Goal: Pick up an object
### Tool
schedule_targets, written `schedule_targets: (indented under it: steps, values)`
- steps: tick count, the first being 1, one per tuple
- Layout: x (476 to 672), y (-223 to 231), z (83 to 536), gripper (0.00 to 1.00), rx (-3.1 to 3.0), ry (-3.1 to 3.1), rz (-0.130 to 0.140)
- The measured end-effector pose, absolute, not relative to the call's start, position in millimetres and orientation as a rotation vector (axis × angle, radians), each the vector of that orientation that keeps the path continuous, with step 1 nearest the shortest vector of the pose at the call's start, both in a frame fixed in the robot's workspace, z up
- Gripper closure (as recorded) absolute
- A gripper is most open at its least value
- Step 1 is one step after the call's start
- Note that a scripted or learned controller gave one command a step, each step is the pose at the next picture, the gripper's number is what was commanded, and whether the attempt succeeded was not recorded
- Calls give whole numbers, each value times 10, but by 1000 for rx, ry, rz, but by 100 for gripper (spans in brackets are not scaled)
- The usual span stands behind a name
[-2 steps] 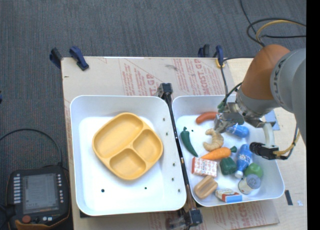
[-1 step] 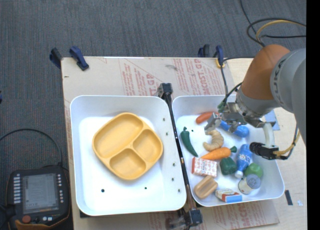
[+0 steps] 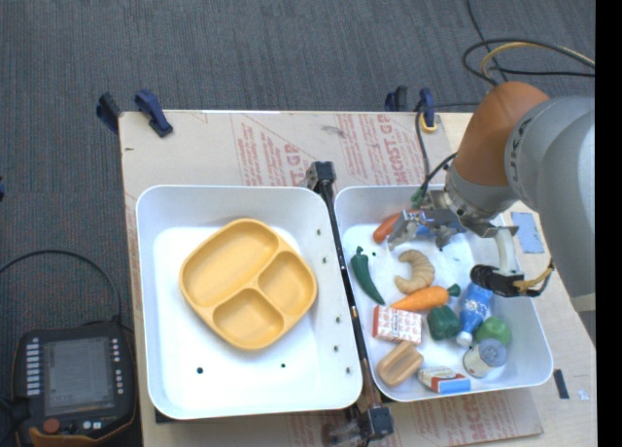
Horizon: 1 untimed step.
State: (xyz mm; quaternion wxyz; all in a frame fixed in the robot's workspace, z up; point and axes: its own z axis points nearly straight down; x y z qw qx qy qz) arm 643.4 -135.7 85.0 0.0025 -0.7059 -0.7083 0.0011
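Camera view. Two white bins lie side by side on the bench. The left bin (image 3: 155,241) holds a yellow divided plate (image 3: 249,283) at its centre. The right bin (image 3: 540,358) holds the candidate objects: a red pepper (image 3: 388,225) at 10 o'clock of the bin, a green chilli (image 3: 366,276) at 9 o'clock along the wall, a croissant (image 3: 417,270) near the centre, a carrot (image 3: 424,299) just below it, a red-and-white carton (image 3: 397,325) at 7 o'clock, a bread roll (image 3: 399,362) at 6 o'clock, and a blue bottle (image 3: 474,309) with a dark green piece (image 3: 443,322) beside it at 4 o'clock.

The arm (image 3: 505,144) enters from 3 o'clock. The gripper (image 3: 426,224) sits low over the bin's 11 o'clock corner, just beside the red pepper and above the croissant. Whether the claw is released or clenched cannot be told; nothing is seen between its tips.

Risks, as judged: the pepper lies near the bin wall, so a descent may strike the rim or pinch only the pepper's tip, letting it slip. The croissant and carrot lie close together, so a closing claw may nudge one against the other and grasp neither. The curved, smooth toys probably roll under side pressure.
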Motion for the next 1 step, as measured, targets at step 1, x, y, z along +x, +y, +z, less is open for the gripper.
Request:
schedule_targets:
  steps: [1]
  values:
    - [6436,-1357,931,100,-2209,-2223,6]
